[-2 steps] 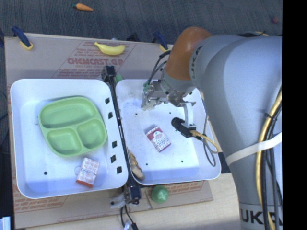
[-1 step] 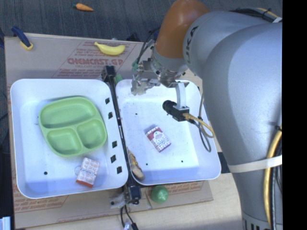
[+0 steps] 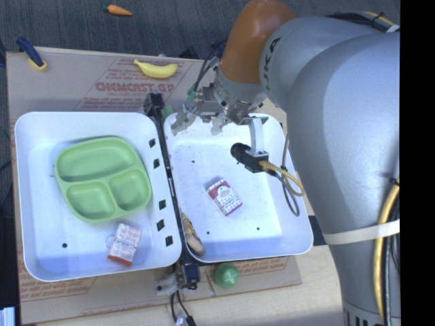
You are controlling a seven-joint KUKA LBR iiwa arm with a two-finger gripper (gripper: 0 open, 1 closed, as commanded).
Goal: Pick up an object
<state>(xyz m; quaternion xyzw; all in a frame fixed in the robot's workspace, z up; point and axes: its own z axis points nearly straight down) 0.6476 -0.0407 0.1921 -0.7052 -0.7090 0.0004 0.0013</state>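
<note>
My gripper (image 3: 199, 122) hangs over the back edge of the right bin (image 3: 285, 231), below the orange wrist band. Its two pale fingertips (image 3: 181, 122) stand apart with bare bin floor between them, so it is open and holds nothing. A small red and white box (image 3: 224, 196) lies flat in the middle of the right bin, well in front of the gripper. A tan, lumpy object (image 3: 190, 235) rests against that bin's front left wall. In the left bin (image 3: 27, 202) lie a green divided plate (image 3: 102, 177) and a red and white packet (image 3: 124, 242).
A yellow banana (image 3: 156, 67) lies on the cardboard behind the bins. A green ball (image 3: 226, 274) sits in front of the right bin. A black part with a yellow cable (image 3: 249, 157) hangs off the wrist over the right bin. The grey arm covers the bench's right side.
</note>
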